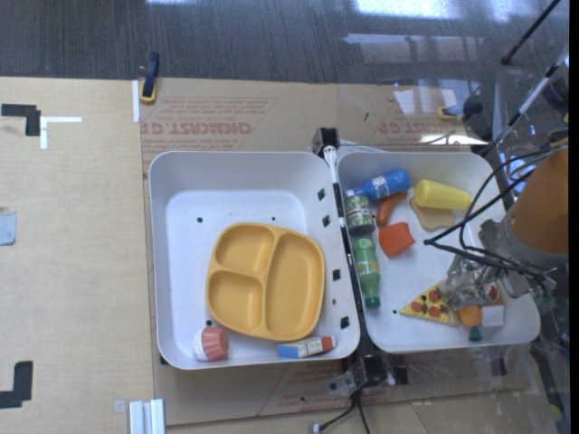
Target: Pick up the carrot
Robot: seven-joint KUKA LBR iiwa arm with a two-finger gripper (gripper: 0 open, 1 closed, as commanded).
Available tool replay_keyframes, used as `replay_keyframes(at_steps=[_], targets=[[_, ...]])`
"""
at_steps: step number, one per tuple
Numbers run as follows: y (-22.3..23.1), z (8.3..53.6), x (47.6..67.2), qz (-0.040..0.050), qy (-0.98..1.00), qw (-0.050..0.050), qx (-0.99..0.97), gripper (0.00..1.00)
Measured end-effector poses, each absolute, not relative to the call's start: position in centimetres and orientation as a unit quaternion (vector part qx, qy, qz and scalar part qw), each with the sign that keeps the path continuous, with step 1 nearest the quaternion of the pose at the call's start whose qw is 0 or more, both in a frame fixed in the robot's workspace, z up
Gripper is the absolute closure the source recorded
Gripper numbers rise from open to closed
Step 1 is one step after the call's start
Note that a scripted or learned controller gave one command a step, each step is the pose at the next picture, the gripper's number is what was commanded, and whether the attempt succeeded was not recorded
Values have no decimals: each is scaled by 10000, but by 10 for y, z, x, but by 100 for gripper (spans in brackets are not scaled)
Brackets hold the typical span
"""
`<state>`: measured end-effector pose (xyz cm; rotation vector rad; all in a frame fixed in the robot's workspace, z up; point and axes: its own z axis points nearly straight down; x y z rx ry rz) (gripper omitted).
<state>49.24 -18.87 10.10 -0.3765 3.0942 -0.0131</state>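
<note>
The carrot (pixel 471 316) is a small orange piece with a green top, lying in the front right corner of the right bin (pixel 398 337). My gripper (pixel 470 289) hangs directly over it, low in the bin, and its metal parts hide the carrot's upper end. The orange band of the arm (pixel 547 211) sits above and to the right. Left of the carrot, close against it, lies a pizza slice (pixel 427 306).
The right bin also holds a blue bottle (pixel 384 186), a green bottle (pixel 365 265), a yellow object (pixel 441 194), an orange-red block (pixel 395 239) and a small sausage (pixel 386 209). The left bin (pixel 172 242) holds a yellow divided plate (pixel 267 281), a pink cupcake (pixel 212 344) and a small tube (pixel 306 347).
</note>
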Motion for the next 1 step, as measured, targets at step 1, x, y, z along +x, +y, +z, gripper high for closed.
replay_keyframes(at_steps=[1], targets=[[-188,104,490,-14,9421,57,-3352,0]])
